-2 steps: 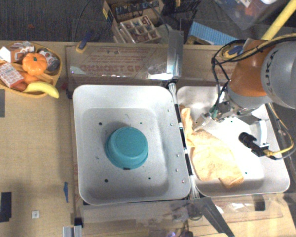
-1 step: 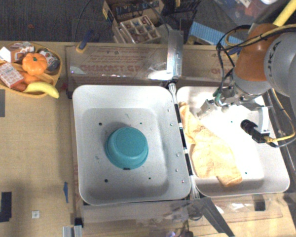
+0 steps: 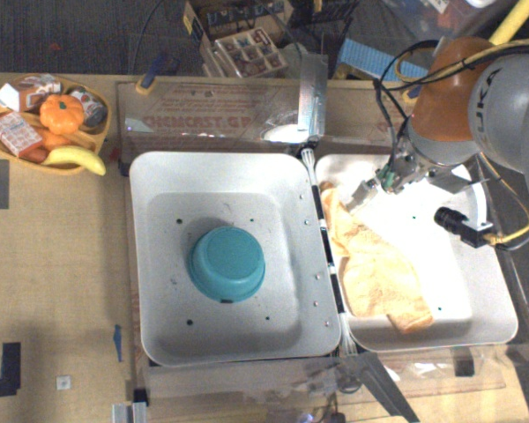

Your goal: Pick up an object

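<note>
A teal bowl (image 3: 228,263) lies upside down in the middle of the left bin (image 3: 159,179). A crumpled yellow cloth (image 3: 376,271) lies along the left side of the right bin (image 3: 485,311), running from its back-left corner toward the front. My gripper (image 3: 363,194) hangs over the back of the right bin, just above and to the right of the cloth's upper end. The grey arm with its orange band (image 3: 450,91) comes in from the upper right.
A small basket (image 3: 44,126) with toy fruit, a banana and boxes sits on the bench at the far left. A clear plastic panel (image 3: 216,117) stands behind the left bin. Cables and a black connector (image 3: 454,221) hang over the right bin's right part.
</note>
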### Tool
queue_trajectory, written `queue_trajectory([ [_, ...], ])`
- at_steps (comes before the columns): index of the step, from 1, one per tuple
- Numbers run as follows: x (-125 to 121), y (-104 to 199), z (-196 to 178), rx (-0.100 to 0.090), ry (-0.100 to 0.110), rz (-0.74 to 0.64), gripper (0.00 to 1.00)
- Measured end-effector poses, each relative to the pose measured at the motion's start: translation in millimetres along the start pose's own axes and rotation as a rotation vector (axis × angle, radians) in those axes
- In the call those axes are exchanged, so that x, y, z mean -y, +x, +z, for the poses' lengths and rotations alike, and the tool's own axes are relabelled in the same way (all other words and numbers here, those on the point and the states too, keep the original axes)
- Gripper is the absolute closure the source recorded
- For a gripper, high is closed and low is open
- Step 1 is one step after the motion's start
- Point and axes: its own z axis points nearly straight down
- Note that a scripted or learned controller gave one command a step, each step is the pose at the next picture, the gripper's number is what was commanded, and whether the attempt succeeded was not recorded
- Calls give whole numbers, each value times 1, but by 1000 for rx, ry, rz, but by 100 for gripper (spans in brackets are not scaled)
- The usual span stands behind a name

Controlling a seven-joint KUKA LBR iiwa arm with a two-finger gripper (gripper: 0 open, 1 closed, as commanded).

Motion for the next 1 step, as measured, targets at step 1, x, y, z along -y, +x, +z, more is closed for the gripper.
queue_trajectory([
  [1, 48, 20, 27, 4, -9, -120, 0],
])
